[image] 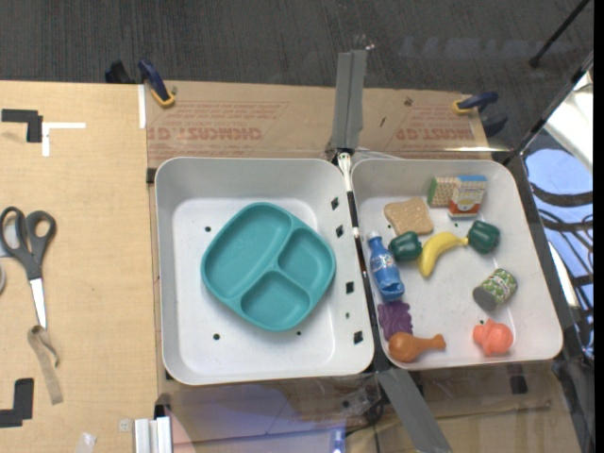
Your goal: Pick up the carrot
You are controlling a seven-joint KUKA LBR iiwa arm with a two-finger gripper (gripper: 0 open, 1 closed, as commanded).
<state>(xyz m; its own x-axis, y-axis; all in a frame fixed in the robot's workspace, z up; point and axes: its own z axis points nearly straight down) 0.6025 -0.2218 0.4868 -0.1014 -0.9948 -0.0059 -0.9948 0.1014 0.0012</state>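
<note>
Presently: carrot (492,337), right bin (533,243), near-right corner; teal plate (269,265), left bin (179,253); end effector state cannot be told.

Two bins (170,253) — toys, teal plate (269,267)

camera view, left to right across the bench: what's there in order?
scissors → teal divided plate → blue bottle → banana → tin can
</note>
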